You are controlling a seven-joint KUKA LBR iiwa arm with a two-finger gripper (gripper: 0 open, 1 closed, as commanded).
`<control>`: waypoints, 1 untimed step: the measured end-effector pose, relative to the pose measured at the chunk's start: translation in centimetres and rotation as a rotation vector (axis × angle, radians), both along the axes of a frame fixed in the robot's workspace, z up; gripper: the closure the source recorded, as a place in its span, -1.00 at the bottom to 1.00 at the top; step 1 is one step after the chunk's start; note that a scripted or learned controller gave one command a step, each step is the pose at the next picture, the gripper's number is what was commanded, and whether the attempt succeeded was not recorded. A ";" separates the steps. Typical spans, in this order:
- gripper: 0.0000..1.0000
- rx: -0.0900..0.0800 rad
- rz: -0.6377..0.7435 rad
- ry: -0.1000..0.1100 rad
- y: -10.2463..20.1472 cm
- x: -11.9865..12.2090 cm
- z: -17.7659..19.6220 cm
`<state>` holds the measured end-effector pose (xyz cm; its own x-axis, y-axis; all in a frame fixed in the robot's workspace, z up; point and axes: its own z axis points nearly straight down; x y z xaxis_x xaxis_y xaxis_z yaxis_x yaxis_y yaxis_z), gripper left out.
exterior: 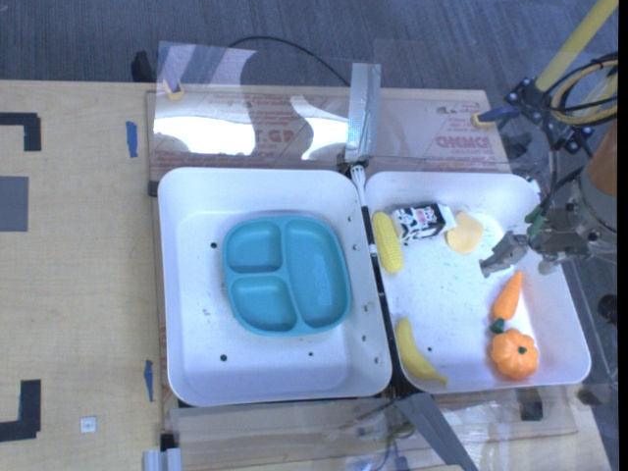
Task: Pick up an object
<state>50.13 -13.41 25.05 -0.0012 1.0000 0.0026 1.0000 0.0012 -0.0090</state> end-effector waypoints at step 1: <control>-1.00 -0.003 -0.028 -0.001 -5.2 3.0 -4.8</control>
